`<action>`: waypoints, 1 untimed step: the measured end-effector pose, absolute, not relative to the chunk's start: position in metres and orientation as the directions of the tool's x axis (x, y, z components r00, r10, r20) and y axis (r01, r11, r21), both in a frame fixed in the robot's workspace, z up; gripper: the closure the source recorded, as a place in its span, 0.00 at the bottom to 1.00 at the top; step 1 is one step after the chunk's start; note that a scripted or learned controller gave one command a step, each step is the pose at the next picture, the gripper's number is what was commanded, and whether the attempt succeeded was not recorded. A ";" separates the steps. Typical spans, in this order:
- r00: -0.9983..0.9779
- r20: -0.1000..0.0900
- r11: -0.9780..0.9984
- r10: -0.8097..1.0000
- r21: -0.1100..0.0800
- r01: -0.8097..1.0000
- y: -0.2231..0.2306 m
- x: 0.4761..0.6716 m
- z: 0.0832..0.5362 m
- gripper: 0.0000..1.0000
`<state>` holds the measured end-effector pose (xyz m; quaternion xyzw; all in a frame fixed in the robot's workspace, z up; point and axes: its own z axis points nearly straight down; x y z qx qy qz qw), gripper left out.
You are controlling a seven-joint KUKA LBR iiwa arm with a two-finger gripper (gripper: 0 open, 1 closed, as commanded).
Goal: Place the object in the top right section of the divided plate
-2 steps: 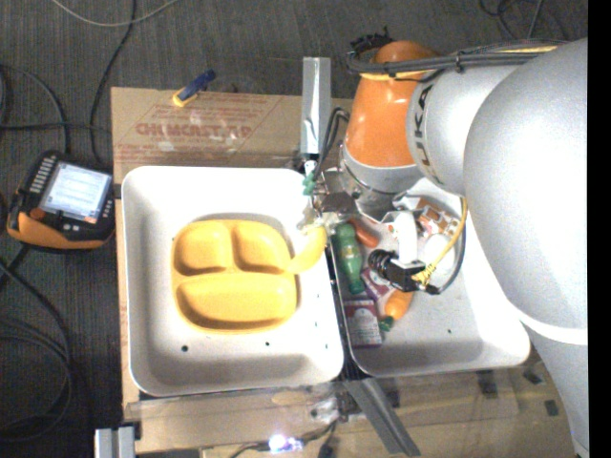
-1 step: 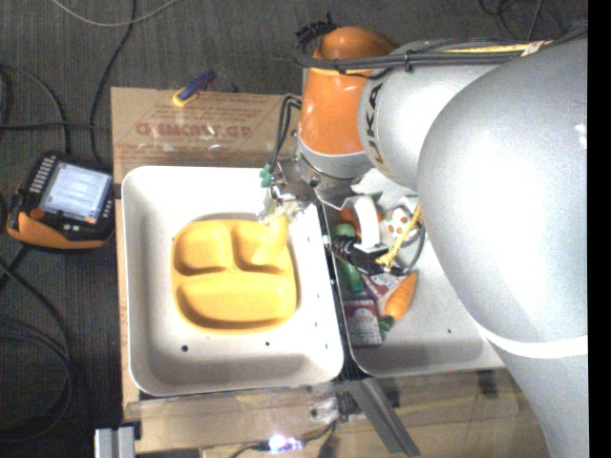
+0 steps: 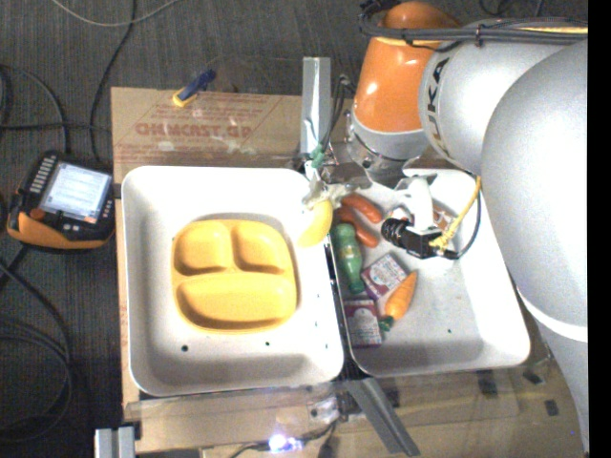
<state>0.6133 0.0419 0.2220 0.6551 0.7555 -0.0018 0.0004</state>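
Looming large at the right edge, the grey robot arm point(image 3: 535, 160) bends over two white bins on the table, its orange band point(image 3: 401, 74) turned toward the lens. Below it, the right bin point(image 3: 477, 337) carries a carrot point(image 3: 401, 296), a green bottle point(image 3: 347, 253), a small purple packet point(image 3: 363, 324) and a reddish sausage-like piece point(image 3: 361, 208), all crowded against its left wall. Beside it, the left bin point(image 3: 143, 284) bears the yellow divided plate point(image 3: 234, 275), whose three sections lie bare.

At the seam between the bins, a yellow banana-like object point(image 3: 316, 221) hangs just under the jaws point(image 3: 319, 172), at the left bin's right rim and just beside the plate's top right corner. Whether the jaws are clenched on it or merely touching it cannot be told from this angle.

Judged from this, the pick may be done, but the placing is not: the object must cross a little further left, over the plate's top right section point(image 3: 262, 246), and be let go there. Farther back sit a cardboard sheet point(image 3: 191, 132) and a handheld controller point(image 3: 67, 198).
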 end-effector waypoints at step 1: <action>-0.328 -0.003 0.328 0.945 -0.004 0.945 0.044 0.635 0.182 1.00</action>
